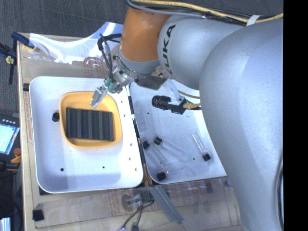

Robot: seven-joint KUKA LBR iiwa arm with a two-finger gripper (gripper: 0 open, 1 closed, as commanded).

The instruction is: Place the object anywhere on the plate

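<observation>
A yellow plate [67,101] lies in the left white bin [72,174]. On it rests a dark ribbed rectangular block [90,124], flat and covering most of the plate's middle. My gripper [98,99] hangs over the plate's upper right rim, just above the block's far right corner. It reaches in from the orange-banded wrist [144,28]. Nothing shows in the gripper's tip.
A small black piece [56,116] sits in the left bin, left of the plate. The right bin [187,124] holds several small black pieces [157,141] and clear tubes [197,141]. The grey arm covers the right side of the bench.
</observation>
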